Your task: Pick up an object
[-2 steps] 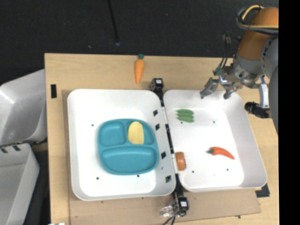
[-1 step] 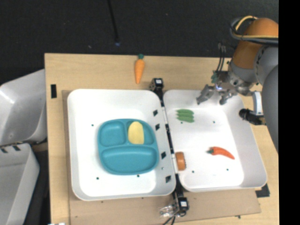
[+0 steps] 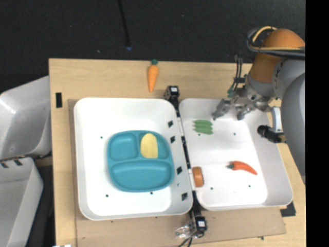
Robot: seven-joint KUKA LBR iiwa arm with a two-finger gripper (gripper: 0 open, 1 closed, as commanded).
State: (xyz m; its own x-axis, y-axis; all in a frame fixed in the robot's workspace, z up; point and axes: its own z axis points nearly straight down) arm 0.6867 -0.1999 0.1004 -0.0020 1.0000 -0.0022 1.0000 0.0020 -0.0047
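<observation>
My gripper [image 3: 230, 112] hangs over the back of the right bin [image 3: 267, 189], its two fingers spread open with nothing between them. A green bean pod [image 3: 203, 127] lies just left and in front of the fingertips, apart from them. A red chili pepper [image 3: 242, 167] rests nearer the front of the same bin. An orange slice-shaped piece [image 3: 198, 176] sits against that bin's left wall. In the left bin [image 3: 92, 189] a blue divided plate [image 3: 139, 161] carries a yellow piece [image 3: 149, 146] in its upper right compartment.
A toy carrot [image 3: 152, 75] lies on the wooden bench behind the left bin, outside both bins. A black clip [image 3: 172, 92] sits at the back of the divider between the bins. The arm's grey body occupies the right edge.
</observation>
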